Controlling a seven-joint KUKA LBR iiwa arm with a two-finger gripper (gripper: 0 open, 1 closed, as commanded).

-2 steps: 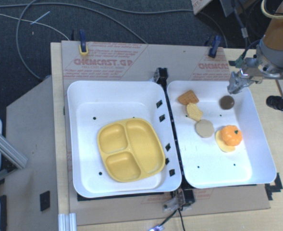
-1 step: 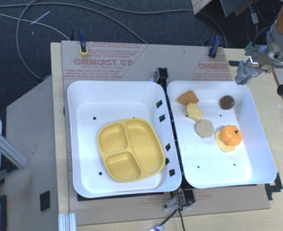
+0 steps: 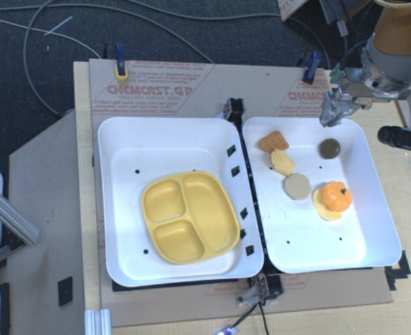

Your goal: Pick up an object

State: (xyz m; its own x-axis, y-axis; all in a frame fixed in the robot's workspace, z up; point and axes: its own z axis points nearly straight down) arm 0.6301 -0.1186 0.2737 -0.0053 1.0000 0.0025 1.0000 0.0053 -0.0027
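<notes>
Orange fruit (image 3: 338, 197): right bin (image 3: 372, 208), beside grey disc (image 3: 297, 185)
Gripper (image 3: 331, 116): above that bin's far rim, fingers' state unclear
Yellow tray (image 3: 190, 216): left bin (image 3: 114, 187)

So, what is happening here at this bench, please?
A robot arm reaches in from the right, and its hand hangs over the far edge of the right bin, above a small brown disc. Nothing is between its fingers. An orange fruit, a cracker and other bits lie there. The left bin holds a yellow tray.
</notes>
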